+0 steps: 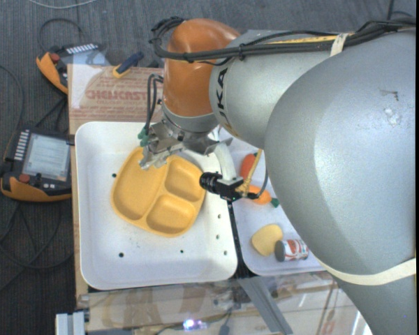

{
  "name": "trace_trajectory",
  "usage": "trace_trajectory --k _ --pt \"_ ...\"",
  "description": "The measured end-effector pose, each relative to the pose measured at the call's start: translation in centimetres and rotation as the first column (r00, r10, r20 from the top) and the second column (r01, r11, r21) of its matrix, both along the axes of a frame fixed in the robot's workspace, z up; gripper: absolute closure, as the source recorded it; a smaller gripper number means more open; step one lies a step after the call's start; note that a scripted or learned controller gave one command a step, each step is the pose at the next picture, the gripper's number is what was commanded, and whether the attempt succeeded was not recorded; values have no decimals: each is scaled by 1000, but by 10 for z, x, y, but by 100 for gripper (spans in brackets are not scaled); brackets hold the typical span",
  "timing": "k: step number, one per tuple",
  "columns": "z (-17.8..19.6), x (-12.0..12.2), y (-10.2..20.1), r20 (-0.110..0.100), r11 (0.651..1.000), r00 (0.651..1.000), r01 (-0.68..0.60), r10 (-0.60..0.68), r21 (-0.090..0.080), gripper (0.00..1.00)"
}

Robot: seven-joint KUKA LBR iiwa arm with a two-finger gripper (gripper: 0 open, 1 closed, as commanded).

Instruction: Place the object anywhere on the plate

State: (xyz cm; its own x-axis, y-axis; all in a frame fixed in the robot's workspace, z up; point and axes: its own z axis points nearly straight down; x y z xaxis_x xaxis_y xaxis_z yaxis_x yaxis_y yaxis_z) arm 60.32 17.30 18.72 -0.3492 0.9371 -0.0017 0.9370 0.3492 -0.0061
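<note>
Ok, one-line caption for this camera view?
Grey arm's gripper poised over yellow divided plastic plate in left white bin; right bin holds a can.

The yellow plate (159,197) looked like smooth, matt plastic, and the left white bin (98,257) beneath it had a smooth, faintly glossy plastic face. The arm (335,138) wore a satin grey shell with a glossy orange band (192,54), while the floor (28,19) was rough, dark carpet.
</note>
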Motion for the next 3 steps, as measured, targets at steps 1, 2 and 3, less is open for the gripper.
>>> trace_trajectory --k 1,2,3 --pt "-51 -30 -32 -1 873 873 487 -487 -3 100" --pt "100 -28 60 4 941 941 338 -338 -4 100" --pt "100 -28 60 4 941 941 338 -338 -4 0"
